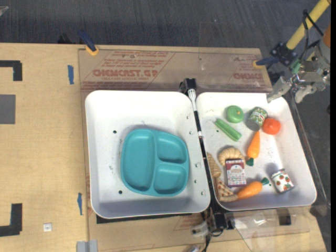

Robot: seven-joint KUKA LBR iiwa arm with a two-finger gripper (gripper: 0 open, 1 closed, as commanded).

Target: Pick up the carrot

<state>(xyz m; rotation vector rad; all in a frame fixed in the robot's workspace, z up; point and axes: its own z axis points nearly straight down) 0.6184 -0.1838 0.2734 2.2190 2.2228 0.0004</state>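
My gripper (303, 83) hangs at the upper right, just off the far right corner of the right bin (304, 190), above the bench edge and not over any toy. It is small and cluttered with cables there, so I cannot tell how it is set, and nothing shows in it.

Nearest to it, inside that bin's far end, sit one small tin can (256, 117), one green apple (234, 113) to the can's left and one red-orange tomato (271, 126) touching the can on its right. One green pod-shaped vegetable (228, 129) lies slanted below the apple.

I count two carrots. The upper carrot (253, 145) lies nearly upright just under the tomato, its green top pointing toward the near side. The lower carrot (250, 189) lies close to the near wall, slanted, its green top toward a small strawberry-printed can (282, 181).

Between the carrots are one red carton (235, 172), its label too small to read, resting on what looks like pastry pieces (227, 156).

The left bin (105, 114) holds one teal divided plate (155, 162) with three compartments.

Behind both bins, the brown board (126, 70) carries red print that reads, I think, "CHEMCAST GP".
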